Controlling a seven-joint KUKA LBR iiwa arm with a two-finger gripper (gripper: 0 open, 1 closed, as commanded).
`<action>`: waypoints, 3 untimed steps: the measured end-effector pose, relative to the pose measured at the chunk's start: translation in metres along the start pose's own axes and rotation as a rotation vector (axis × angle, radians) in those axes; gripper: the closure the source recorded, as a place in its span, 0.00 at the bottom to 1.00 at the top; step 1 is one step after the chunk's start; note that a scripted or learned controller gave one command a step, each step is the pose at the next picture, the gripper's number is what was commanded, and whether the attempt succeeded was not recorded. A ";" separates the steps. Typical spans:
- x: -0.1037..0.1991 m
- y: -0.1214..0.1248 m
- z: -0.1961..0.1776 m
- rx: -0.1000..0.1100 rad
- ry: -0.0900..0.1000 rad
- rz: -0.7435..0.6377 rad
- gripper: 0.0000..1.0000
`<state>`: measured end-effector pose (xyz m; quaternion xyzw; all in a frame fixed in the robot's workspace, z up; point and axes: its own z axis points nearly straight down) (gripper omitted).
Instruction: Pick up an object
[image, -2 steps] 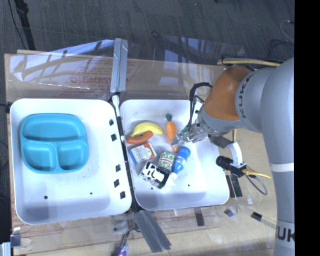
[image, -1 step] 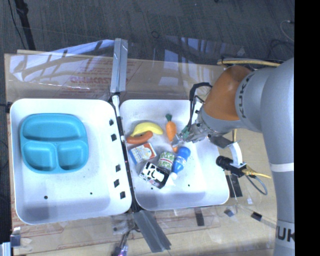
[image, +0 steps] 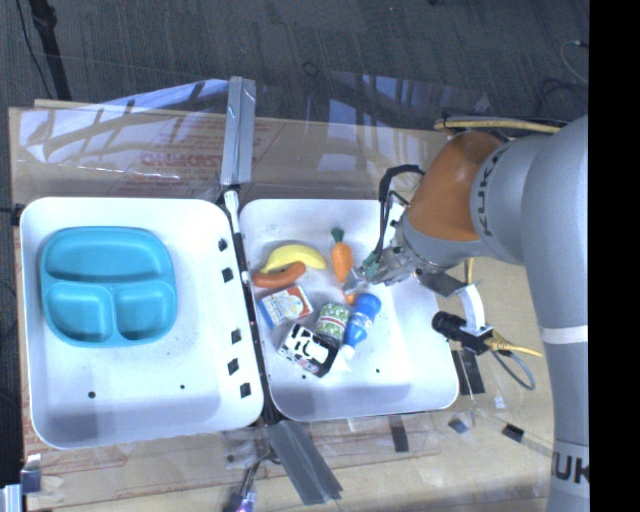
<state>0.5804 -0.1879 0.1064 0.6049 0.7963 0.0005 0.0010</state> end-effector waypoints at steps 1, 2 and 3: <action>0.000 0.000 0.000 0.000 0.000 0.000 0.00; 0.000 0.000 0.000 0.000 0.000 0.000 0.00; 0.000 0.000 0.000 0.000 0.000 0.000 0.00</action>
